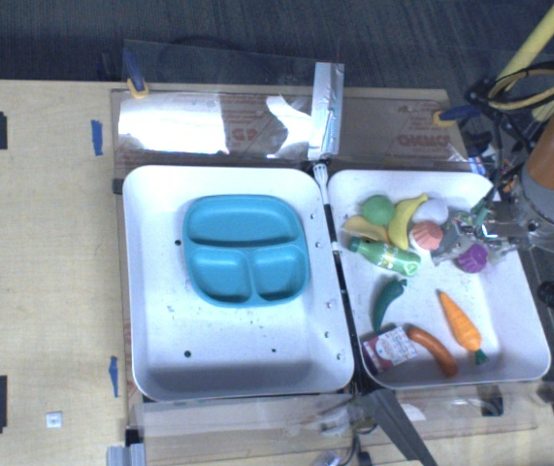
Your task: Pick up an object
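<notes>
The camera view shows, nearest the bottom edge of the right bin (538,357), a small dark packet (391,348) beside an orange sausage-like piece (434,349). Just above and right lies a carrot (462,324), and left of it a dark green pepper (386,299). Further up, a green bottle (383,256) rests under a yellow banana (405,219), a green round fruit (376,208) and a pink piece (426,235). A purple object (472,258) sits at the right of this cluster, just below the gripper (472,225), which reaches in from the right edge; whether it is grasping anything cannot be told. In the left bin (160,357) lies a blue divided tray (246,248). Beyond both bins, at the top, stands a clear plastic sheet (228,115).
</notes>
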Controlling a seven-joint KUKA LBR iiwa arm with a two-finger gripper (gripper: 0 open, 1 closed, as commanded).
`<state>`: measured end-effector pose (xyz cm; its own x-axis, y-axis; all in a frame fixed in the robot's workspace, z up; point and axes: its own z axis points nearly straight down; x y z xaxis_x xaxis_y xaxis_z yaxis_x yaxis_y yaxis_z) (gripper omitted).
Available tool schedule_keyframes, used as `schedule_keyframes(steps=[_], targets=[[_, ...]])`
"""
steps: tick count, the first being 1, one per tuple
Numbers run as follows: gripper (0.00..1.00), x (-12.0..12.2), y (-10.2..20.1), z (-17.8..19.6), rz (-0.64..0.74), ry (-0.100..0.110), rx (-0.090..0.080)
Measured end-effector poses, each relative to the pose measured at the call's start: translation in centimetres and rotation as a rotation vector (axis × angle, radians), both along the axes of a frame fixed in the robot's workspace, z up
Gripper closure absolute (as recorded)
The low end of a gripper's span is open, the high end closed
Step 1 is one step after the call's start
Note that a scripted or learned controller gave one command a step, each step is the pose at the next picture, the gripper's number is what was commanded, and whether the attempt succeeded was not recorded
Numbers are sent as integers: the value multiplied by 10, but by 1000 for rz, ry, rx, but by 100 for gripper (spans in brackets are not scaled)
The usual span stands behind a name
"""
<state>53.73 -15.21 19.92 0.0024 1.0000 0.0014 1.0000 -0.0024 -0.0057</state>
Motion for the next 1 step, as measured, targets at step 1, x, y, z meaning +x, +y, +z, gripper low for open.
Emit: schedule_keyframes(steps=[1], targets=[[0, -44, -34, -83, 108, 3, 1]])
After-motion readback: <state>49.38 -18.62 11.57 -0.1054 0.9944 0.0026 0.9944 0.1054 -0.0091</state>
